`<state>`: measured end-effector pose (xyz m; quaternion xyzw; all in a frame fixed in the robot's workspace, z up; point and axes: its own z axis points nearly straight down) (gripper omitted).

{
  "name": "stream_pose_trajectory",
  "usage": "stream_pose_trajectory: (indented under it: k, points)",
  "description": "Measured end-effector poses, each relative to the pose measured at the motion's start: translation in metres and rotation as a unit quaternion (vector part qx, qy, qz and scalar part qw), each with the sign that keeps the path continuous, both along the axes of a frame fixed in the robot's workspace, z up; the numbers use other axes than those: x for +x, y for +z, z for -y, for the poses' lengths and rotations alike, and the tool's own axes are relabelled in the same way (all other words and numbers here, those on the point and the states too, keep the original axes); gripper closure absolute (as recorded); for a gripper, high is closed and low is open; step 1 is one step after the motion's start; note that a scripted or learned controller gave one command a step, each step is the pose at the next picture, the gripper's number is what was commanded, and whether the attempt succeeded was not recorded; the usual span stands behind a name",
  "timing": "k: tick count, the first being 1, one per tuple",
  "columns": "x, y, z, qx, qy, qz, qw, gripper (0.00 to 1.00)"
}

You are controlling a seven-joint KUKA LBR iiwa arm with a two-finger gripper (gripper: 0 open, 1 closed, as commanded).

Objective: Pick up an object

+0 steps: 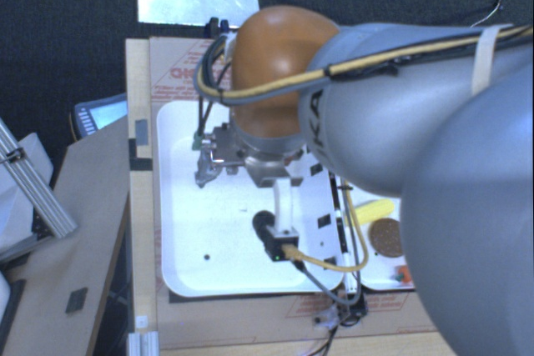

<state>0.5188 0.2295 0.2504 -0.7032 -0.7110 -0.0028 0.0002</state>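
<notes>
Grey arm w/ orange band crowds the table, tool [207, 169] over left bin [179, 196], grip impossible to tell; in the half-hidden right bin [380, 283], yellow item [373, 210], long axis approx. left-right, lies just beside brown disc [385, 237].

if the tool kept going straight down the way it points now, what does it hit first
Most likely the bare white floor of the left bin. The tool hangs over it and the way down looks free, though depth is hard to judge at this slant. The yellow thing and brown disc lie well off that line.
</notes>
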Motion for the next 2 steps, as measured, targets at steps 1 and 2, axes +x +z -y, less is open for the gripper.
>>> stream_pose_trajectory:
  k: [1, 2]
  points:
    - [0.035, -0.079, -0.004, -0.0032, -0.005, -0.003, 1.0, 0.0]
    - [-0.014, -0.168, -0.006, -0.0015, -0.004, 0.0, 1.0, 0.0]
